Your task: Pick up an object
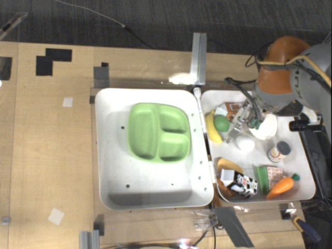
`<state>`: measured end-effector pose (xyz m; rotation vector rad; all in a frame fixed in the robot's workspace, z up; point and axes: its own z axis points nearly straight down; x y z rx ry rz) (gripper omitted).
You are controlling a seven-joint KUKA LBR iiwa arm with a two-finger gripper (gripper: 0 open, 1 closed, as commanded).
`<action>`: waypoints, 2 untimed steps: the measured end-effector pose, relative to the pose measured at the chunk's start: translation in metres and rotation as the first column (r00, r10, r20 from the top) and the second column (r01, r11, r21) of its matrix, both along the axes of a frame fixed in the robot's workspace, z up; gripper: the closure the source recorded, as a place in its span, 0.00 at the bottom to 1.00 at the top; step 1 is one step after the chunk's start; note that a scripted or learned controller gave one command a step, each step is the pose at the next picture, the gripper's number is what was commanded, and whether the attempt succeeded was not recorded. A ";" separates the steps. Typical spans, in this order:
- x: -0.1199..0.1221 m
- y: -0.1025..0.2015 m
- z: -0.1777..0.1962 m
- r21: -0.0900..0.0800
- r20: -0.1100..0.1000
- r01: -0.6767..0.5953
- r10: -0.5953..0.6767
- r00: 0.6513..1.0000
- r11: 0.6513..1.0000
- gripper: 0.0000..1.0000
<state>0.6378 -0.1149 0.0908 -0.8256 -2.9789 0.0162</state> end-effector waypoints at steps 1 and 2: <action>0.005 0.011 0.000 -0.016 -0.014 0.159 -0.159 0.987 0.987 0.00; -0.056 0.006 0.000 -0.003 0.065 0.207 -0.206 0.976 0.978 0.00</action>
